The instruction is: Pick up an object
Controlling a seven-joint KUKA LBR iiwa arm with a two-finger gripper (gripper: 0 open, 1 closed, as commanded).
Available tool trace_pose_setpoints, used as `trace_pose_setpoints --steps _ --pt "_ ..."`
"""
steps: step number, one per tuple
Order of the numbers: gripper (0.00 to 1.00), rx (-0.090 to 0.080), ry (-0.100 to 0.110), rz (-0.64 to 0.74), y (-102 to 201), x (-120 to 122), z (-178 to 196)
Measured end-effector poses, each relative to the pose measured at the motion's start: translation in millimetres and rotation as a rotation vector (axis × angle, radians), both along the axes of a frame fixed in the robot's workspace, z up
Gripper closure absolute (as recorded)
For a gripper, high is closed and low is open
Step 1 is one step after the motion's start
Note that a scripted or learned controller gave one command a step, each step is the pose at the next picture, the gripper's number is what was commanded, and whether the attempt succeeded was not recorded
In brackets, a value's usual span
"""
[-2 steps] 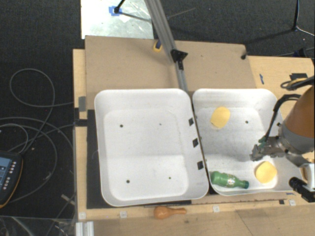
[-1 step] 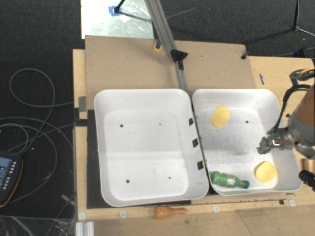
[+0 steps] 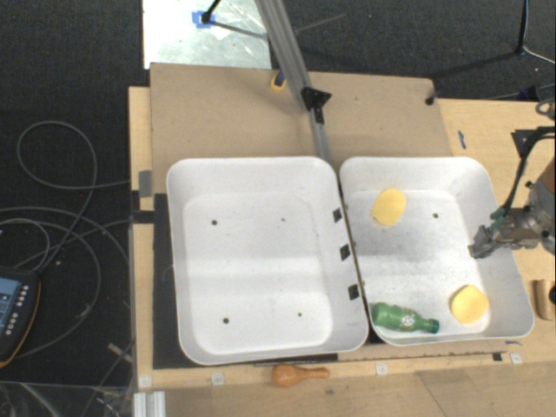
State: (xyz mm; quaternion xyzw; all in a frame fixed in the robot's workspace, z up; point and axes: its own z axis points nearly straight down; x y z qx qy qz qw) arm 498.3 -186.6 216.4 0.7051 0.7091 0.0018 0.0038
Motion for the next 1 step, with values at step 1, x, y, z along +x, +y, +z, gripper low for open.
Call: trace_pose_setpoints --steps 1 --pt "1.00 0.004 0.003 0.006 53.9 14.3 13.0"
